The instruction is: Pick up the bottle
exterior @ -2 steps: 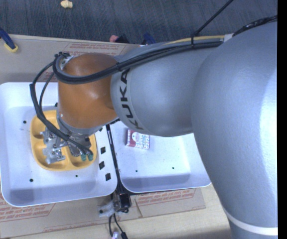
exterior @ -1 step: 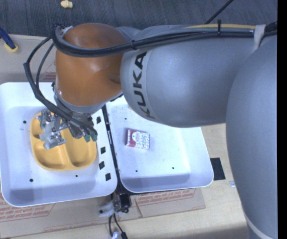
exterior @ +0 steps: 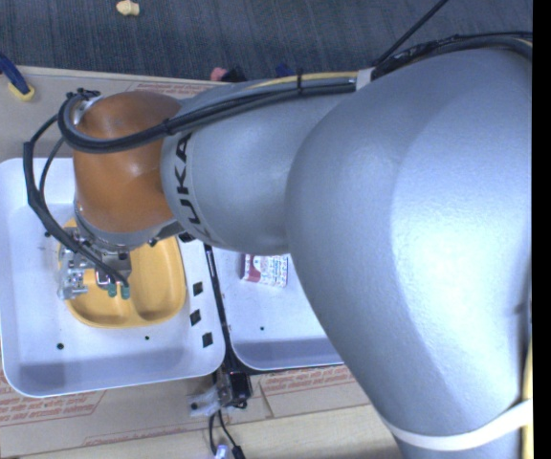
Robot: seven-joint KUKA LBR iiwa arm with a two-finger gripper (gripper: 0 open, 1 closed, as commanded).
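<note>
Your grey arm [exterior: 400,218] is looming nearest the lens, and its tool [exterior: 92,273] is hanging low in the left bin [exterior: 27,352] over a yellow object [exterior: 156,290], seemingly the bottle. I cannot tell its state, so you're likely mid-approach; next comes a confirmed squeeze.

Yellow bottle [exterior: 151,295] lying flat in left bin, partly hidden under arm.

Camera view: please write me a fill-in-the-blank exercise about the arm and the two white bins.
1. The gripper hangs over the shallow white bin on the view's ___ side.
2. Beneath it lies a rounded ___ plastic object.
3. The small white item with a red label lies in the view's ___ bin.

Missing words: left; yellow; right
</note>
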